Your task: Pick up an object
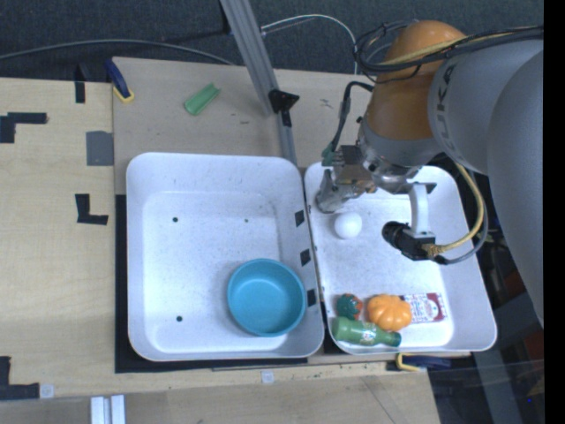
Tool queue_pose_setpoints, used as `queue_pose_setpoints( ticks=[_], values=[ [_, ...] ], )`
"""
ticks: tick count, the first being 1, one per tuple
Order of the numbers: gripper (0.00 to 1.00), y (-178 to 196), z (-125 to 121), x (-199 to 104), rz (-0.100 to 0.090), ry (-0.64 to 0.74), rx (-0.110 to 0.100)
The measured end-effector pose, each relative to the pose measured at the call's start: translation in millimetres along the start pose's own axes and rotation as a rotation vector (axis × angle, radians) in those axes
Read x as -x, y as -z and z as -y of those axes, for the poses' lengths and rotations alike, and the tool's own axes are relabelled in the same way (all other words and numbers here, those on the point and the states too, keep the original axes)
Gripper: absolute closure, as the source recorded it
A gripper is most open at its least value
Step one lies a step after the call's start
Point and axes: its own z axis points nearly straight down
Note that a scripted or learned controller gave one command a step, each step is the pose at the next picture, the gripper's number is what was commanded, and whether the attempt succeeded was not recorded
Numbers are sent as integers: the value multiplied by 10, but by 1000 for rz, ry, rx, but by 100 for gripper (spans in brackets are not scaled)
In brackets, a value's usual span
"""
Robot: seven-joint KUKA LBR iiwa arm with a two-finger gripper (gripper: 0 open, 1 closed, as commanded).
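Gripper (334, 197) hovers just above white ball (347, 226) (not gripping it).

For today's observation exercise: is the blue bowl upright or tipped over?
Upright. The blue bowl sits in the left bin with its open mouth facing up and its inside visible.

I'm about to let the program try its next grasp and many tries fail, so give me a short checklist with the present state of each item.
1. Gripper over the right white bin: ok, it sits at that bin's upper left corner.
2. Target close by: ok, the small white ball lies just below the gripper.
3. Something held between the fingers: cannot tell, the wrist hides them.
4. Ball free of neighbours: ok, the orange round toy, the green toy and the red-and-white packet lie apart from it at the bin's near end.
5. Blue round bowl out of the way: ok, it is in the left white bin.
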Motion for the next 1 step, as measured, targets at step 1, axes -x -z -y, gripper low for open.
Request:
queue_pose_setpoints(
  ticks=[1],
  values=[
    [100, 94, 65, -526, -1, 1, 1]
  ],
)
